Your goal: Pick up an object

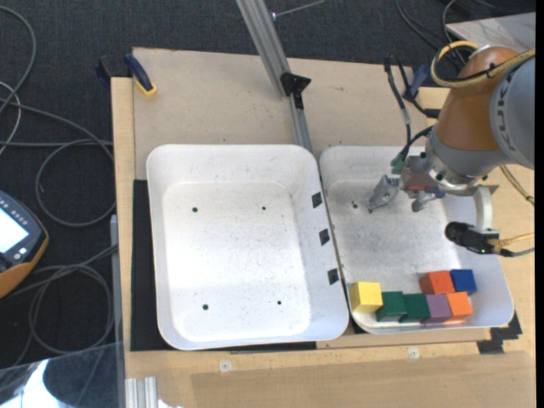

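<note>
1. My gripper hangs over the right bin's far end, fingers slightly parted, holding nothing.
2. The blocks, yellow to blue, lie along its near edge, ungrasped; picking remains.

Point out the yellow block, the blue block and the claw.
Yellow block (pixel 367 294): camera view, top face.
Blue block (pixel 463 280): camera view, top face.
Claw (pixel 382 195): camera view, at its fingertips.
</note>
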